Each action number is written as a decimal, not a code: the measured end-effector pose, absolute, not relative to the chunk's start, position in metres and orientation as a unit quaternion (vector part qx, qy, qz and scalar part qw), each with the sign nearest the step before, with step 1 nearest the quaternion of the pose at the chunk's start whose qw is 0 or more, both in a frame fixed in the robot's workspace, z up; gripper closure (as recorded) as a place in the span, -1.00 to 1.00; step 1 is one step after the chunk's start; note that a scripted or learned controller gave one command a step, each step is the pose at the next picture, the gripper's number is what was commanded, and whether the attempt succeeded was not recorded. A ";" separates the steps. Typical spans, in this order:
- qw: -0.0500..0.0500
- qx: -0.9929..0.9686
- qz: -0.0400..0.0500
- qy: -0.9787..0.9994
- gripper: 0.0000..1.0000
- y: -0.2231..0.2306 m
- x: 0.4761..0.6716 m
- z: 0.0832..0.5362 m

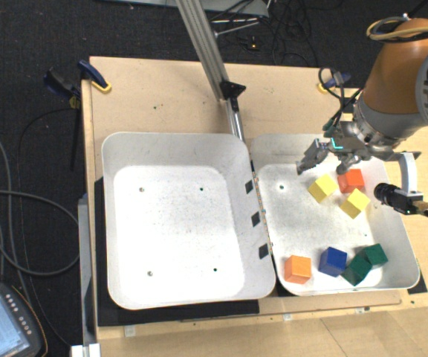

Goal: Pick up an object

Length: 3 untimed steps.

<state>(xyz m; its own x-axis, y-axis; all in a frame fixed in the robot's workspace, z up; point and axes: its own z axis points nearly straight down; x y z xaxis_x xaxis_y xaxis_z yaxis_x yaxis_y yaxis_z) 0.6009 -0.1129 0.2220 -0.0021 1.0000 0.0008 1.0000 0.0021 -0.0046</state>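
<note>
Nearest blocks: a yellow block (322, 188), an orange-red block (352, 179) and a second yellow block (354, 203) sit close together in the upper part of the right bin (288, 274), right of frame centre. Any of them could be the task's thing; the first yellow block lies nearest the tool.
Look of the blocks: small, flat-faced cubes with crisp edges, each turned at its own angle; they look rigid and light, probably easy to nudge.
Tool: the tool (331, 155) hangs just above and up-left of this cluster, at the upper edge of the right bin. Its dark fingers appear spread apart, with nothing between them.
Risk, crowding: the three blocks stand near each other, so I judge a descending finger could land on a neighbour or push one aside rather than straddle a single cube.
Risk, angle: the cubes are rotated, so fingers closing on corners instead of flat faces may squeeze the block out sideways.
Risk, aim: the tool sits off to one side of the yellow block, so a straight drop may close on air.
Other blocks: an orange block (298, 268), a blue block (333, 261) and two green blocks (365, 262) lie along the lower edge of the right bin, well apart from the tool.
Left bin: the left bin (117, 199) sits beside the right one on the worktop (162, 95).
</note>
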 end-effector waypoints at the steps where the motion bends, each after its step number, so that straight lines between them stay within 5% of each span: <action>1: 0.000 -0.707 0.000 -0.707 -1.00 -0.113 0.601 0.224; 3: 0.002 -0.706 0.002 -0.708 -1.00 -0.103 0.608 0.115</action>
